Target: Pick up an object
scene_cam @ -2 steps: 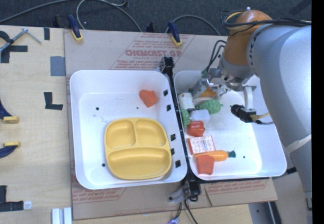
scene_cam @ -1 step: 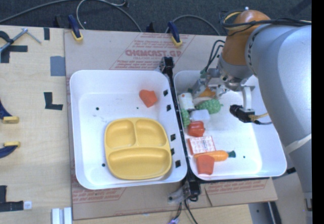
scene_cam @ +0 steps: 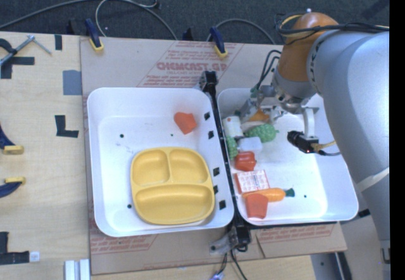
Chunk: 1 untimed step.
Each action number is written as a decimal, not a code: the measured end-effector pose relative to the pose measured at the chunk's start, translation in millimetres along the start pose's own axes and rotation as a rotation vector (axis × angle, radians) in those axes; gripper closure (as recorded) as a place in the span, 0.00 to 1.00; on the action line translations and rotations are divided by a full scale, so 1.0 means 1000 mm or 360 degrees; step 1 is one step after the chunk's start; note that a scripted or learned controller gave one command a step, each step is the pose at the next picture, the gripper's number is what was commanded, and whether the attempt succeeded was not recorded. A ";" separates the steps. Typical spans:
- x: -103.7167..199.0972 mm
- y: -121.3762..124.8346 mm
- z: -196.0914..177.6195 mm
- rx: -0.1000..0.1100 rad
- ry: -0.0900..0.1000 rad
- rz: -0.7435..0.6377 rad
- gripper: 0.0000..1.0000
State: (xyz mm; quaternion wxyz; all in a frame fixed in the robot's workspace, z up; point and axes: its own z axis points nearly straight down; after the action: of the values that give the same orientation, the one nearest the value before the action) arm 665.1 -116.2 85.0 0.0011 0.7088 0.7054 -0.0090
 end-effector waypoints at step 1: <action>0.005 0.000 0.000 -0.0004 -0.0013 0.0007 0.00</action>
State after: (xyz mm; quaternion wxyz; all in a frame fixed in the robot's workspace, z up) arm 664.8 -111.6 85.4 0.0048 0.7103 0.7038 -0.0110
